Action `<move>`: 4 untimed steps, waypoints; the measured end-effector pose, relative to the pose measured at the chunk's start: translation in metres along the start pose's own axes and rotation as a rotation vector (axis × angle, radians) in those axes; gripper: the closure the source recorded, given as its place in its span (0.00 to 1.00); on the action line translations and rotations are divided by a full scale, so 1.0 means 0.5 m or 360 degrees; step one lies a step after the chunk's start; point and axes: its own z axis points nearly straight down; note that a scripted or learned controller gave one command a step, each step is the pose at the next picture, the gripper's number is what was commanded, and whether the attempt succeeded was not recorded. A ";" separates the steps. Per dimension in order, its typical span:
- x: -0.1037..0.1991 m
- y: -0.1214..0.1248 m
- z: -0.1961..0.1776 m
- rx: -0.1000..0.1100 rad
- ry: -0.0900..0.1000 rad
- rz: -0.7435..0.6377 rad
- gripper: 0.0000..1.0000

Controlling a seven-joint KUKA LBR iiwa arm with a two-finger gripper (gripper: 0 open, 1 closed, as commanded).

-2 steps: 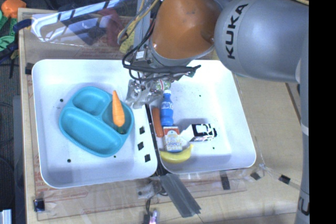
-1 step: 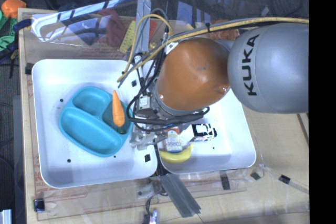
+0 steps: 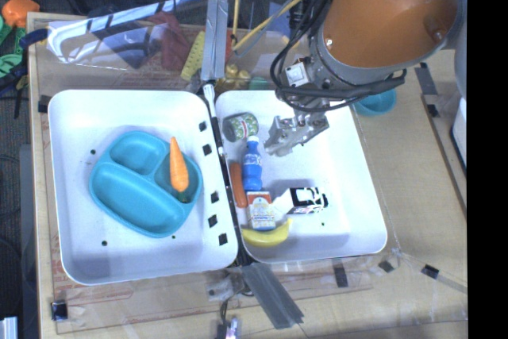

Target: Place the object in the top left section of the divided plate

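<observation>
A blue divided plate (image 3: 131,206) lies in the left bin (image 3: 79,115). An orange carrot (image 3: 178,165) rests in the plate's right section, its thin end pointing up past the rim. The plate's top left section (image 3: 136,151) holds nothing. My gripper (image 3: 294,132) hangs over the upper middle of the right bin (image 3: 361,171), just right of a blue bottle (image 3: 252,164) and a small round can (image 3: 240,126). I see nothing under it but white bin floor.
In the right bin, an orange-red sausage-like stick (image 3: 236,184), a small carton (image 3: 261,212), a banana (image 3: 267,235) and a black-and-white toy (image 3: 307,200) cluster near the divider. A teal bowl (image 3: 377,102) sits outside at the right. Clutter lies behind the bins.
</observation>
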 end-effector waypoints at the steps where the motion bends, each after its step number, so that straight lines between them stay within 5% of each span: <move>1: -0.054 -0.124 0.086 -0.0017 -0.0005 -0.0498 1.00; 2: -0.040 0.078 0.311 -0.0032 -0.0011 -0.1129 1.00; 3: 0.007 -0.104 0.312 -0.0021 -0.0014 -0.1610 1.00; 4: 0.088 -0.175 0.513 -0.0015 -0.0018 -0.2007 1.00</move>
